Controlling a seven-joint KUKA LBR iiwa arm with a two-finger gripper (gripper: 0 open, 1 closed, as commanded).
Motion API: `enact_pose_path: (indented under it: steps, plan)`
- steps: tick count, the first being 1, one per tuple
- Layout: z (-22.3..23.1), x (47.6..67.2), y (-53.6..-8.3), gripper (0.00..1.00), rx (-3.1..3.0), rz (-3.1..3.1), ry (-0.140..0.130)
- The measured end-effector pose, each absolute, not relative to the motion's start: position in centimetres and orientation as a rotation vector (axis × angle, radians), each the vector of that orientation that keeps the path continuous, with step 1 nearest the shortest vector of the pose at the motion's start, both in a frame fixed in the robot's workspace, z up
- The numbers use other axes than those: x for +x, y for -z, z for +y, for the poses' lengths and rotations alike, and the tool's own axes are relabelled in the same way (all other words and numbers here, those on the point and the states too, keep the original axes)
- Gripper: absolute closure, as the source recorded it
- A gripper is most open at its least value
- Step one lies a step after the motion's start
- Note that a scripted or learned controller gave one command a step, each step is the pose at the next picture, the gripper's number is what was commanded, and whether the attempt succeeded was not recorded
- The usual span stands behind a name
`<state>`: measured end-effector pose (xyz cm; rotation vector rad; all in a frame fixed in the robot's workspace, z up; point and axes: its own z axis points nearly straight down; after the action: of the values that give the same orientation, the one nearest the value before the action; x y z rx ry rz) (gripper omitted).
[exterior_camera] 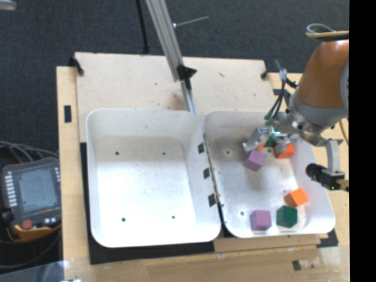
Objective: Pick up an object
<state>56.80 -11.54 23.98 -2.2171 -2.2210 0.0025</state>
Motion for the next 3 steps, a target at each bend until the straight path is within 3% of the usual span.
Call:
enact_pose_path:
  steps: [1,3]
  plan:
    - [-11.5,56.9,-24.2,0.0,-2.221,-2.223,0.002]
    - [-12.1,56.9,-13.7,0.0,-2.223,-2.219,-0.005]
